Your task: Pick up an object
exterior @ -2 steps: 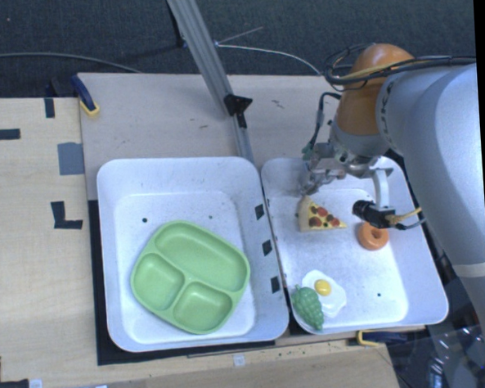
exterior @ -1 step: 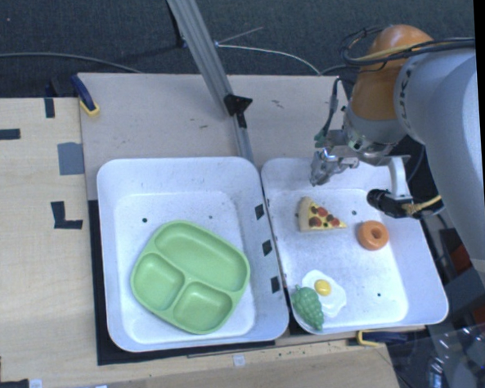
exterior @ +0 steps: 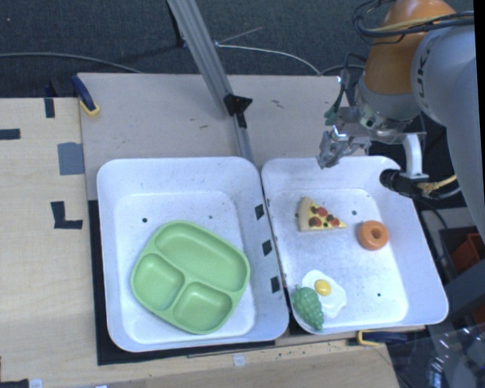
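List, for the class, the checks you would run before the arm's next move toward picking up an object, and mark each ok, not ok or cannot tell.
1. Objects available in the right bin: pizza slice, donut, fried egg, broccoli - ok.
2. Gripper over the right bin's far edge, not above any object - not ok.
3. Gripper free of load - cannot tell.
4. Pizza slice lies apart from the others - ok.
5. Broccoli touches the fried egg at the bin's near edge, awkward pick - not ok.

The left bin [exterior: 114,238] holds a tray [exterior: 190,276]; the right bin [exterior: 420,277] holds pizza [exterior: 318,216], donut [exterior: 373,235], egg [exterior: 325,291], and broccoli [exterior: 308,308].
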`<state>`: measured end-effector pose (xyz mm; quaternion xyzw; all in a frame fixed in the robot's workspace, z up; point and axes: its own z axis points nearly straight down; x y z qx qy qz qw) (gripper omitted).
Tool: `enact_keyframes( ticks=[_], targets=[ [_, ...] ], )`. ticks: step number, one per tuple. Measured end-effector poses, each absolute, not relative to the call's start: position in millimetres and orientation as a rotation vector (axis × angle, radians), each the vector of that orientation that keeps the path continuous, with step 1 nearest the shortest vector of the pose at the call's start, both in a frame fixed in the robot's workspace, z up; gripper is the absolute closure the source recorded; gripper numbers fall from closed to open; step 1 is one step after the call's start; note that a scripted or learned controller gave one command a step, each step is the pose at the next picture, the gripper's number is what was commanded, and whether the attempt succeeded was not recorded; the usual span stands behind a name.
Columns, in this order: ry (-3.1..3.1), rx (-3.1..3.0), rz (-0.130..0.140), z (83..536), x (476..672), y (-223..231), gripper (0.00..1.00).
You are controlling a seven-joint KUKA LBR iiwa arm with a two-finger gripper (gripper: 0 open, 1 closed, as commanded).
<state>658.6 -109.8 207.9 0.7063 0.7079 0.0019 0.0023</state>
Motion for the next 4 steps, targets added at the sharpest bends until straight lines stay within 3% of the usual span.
enact_keyframes(
  ticks=[1, 4],
  targets=[
    [2.221, 2.216, 0.005, 259, 659.7, -109, 1.00],
    [2.232, 2.216, -0.003, 233, 647.4, 77, 1.00]
  ],
)
